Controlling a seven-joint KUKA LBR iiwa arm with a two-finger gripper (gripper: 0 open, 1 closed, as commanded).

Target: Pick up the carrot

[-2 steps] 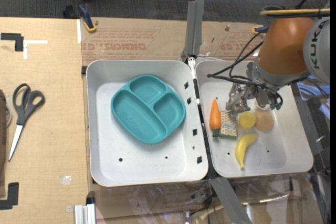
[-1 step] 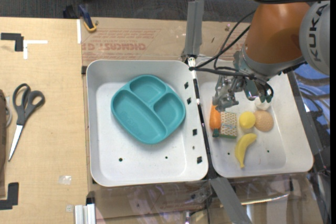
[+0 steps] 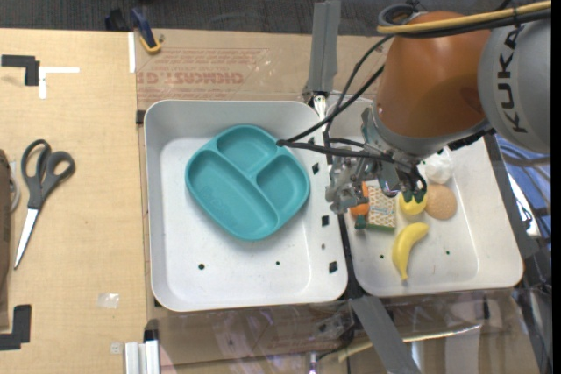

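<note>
Carrot [image 3: 359, 208] sits in the right bin [image 3: 465, 276], a small orange piece at the left edge of the cluster, touching the checkered box [image 3: 380, 209]; your gripper [image 3: 351, 193] hangs just above it, nearly on top; whether it is apart or closed you cannot tell; the carrot's long axis is hidden; the banana [image 3: 406, 245] lies just beyond.

The teal plate [image 3: 249, 181] looked like smooth matt plastic, the bins [image 3: 166, 215] glossy white plastic, the bench [image 3: 70, 258] pale wood, and the banana [image 3: 406, 248] waxy.
</note>
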